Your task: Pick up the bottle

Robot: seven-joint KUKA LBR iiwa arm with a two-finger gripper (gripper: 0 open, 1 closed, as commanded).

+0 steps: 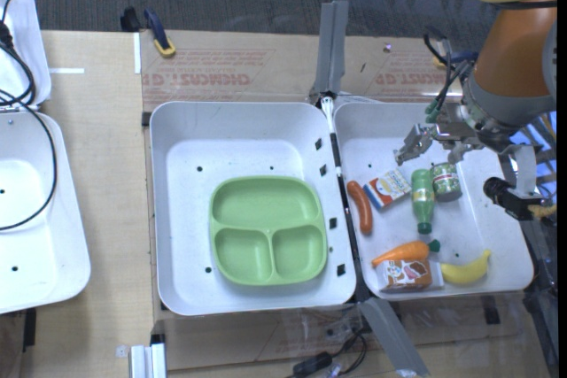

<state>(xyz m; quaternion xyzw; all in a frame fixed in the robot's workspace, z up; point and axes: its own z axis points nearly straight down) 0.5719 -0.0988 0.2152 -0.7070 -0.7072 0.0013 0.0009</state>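
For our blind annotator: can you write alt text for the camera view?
A gripper hangs over the right bin, just above a green bottle lying among a can, hot dog, carrot and banana. The left bin holds a green divided plate.

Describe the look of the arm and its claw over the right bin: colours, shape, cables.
The arm is a rounded body with a broad orange band over a grey section near the wrist. Black cables, one beside a yellow loop, run along its top, and a green wire hangs by the wrist. The claw is slim bare grey metal with thin angular fingers, above the right bin.
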